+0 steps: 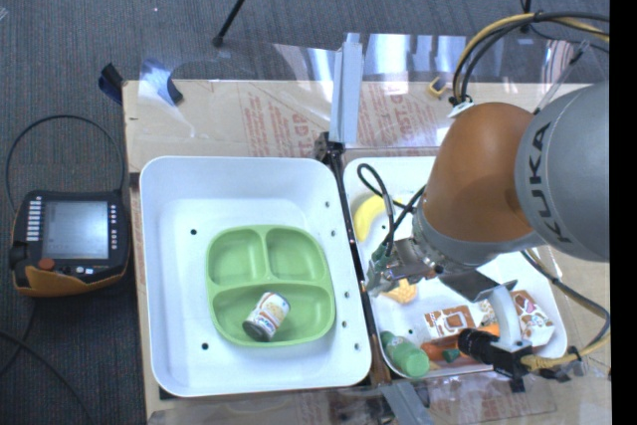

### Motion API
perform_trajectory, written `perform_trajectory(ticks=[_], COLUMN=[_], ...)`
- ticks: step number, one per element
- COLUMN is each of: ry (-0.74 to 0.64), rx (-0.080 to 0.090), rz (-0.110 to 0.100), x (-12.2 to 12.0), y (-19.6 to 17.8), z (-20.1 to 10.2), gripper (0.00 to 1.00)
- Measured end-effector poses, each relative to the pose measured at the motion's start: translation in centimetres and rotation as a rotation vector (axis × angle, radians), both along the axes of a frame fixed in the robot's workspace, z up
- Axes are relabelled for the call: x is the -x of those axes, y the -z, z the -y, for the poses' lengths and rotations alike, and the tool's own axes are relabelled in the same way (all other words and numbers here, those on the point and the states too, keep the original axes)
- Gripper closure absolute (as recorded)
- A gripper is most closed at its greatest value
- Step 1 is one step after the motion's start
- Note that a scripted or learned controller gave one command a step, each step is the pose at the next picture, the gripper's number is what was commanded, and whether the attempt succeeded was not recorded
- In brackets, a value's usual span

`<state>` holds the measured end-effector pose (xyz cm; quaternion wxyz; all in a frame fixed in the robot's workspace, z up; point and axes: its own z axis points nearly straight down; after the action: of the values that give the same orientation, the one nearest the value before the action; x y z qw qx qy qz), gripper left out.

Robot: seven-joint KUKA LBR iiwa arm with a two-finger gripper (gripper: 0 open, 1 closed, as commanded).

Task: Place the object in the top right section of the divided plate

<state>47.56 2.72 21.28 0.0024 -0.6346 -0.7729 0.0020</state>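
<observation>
We see the green divided plate (270,286) in the left bin (169,214) — a small can (266,316) lies tilted in its bottom section, at 6 o'clock. The hand (383,271) hangs over the right bin (398,176), just above a yellow banana (369,216) — we cannot tell its grip.

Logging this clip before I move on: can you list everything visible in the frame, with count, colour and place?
Divided plate: one, green, in the left bin.
Can: one, white label, lying in the plate's bottom section.
Bins: two, white, side by side on the bench.
Banana: one, yellow, right bin, upper left.
Bottle: one, green, right bin's lower edge.
Cartons: two or so, brown and white, right bin, lower right.
Pendant: one, grey and orange, on the floor at left.
Arm: one, grey and orange, over the right bin.
Gripper: one, low over the right bin.
</observation>
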Motion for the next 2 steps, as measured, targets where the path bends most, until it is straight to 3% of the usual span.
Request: perform_trajectory(ticks=[1, 2], ry=[0.037, -0.005], rx=[0.001, 0.0], rz=[0.002, 0.001], x=[0.0, 0.0], y=[-7.1, -2.6], z=[2.4, 6.0], gripper=[1.0, 1.0])
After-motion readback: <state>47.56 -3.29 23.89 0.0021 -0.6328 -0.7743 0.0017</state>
